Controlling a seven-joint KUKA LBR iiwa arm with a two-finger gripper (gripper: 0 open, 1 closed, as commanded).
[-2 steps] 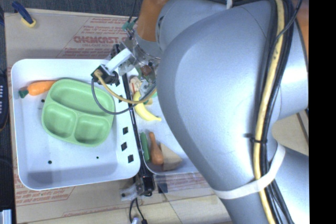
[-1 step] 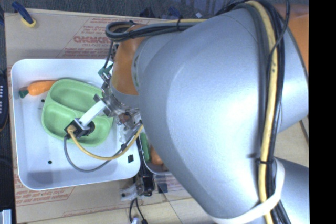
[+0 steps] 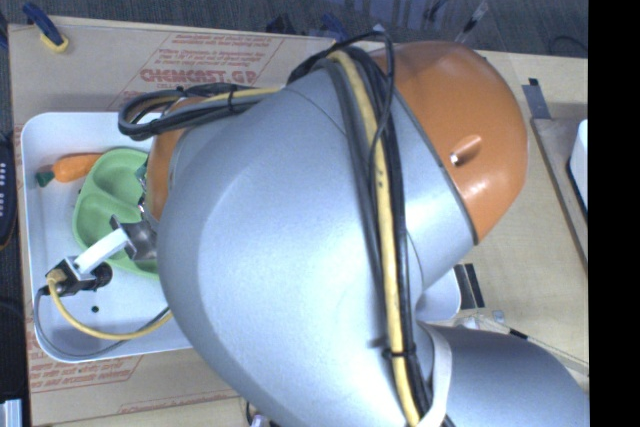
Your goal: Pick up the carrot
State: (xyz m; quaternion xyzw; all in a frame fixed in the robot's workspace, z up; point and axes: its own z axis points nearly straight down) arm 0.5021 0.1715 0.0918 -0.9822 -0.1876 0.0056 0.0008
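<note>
The gripper (image 3: 140, 235) sits low over the left white bin (image 3: 30, 140), mostly hidden beneath the large grey arm (image 3: 300, 245); whether it is open or closed cannot be told. The carrot (image 3: 72, 168) lies near the bin's far-left corner, touching a green leaf-shaped dish (image 3: 105, 200).

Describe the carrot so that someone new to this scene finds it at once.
Look to the white bin on the left side of the camera view, beyond the big grey arm. Along its upper left part lies the carrot, touching the edge of a green leaf-shaped piece. It is the small orange thing with a dark green tip.
</note>
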